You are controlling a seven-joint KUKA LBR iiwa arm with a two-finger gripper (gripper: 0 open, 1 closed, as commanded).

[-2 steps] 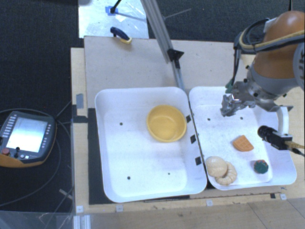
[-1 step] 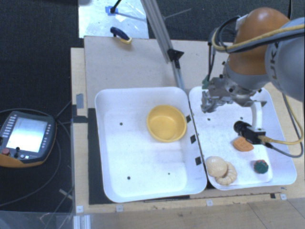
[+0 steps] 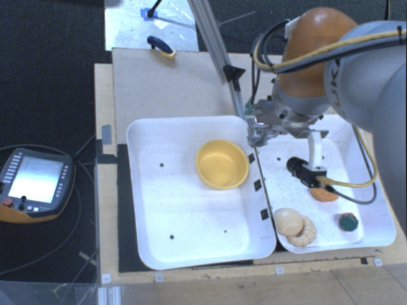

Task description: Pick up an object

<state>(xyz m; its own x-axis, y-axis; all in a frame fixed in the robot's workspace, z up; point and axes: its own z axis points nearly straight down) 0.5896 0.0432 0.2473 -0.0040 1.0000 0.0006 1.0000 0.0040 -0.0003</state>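
Note:
A yellow bowl point(image 3: 222, 164) stands upright in the left bin point(image 3: 165, 234), near its upper right corner. In the right bin point(image 3: 375, 230) lie a round tan bun point(image 3: 288, 220), a ridged pale pastry point(image 3: 305, 233) touching it, a flat orange piece point(image 3: 325, 195) and a small green and red ball point(image 3: 348, 221). The gripper point(image 3: 257, 131) hangs over the far left corner of the right bin, right beside the divider and just right of the bowl. Nothing is seen held in it.
The grey arm with its orange band point(image 3: 315, 43) covers the far part of the right bin. A slanted metal pole point(image 3: 213, 37) crosses behind the bins. A blue and yellow tool point(image 3: 161, 46) lies on the board at the back. A teach pendant point(image 3: 35, 184) sits far left.

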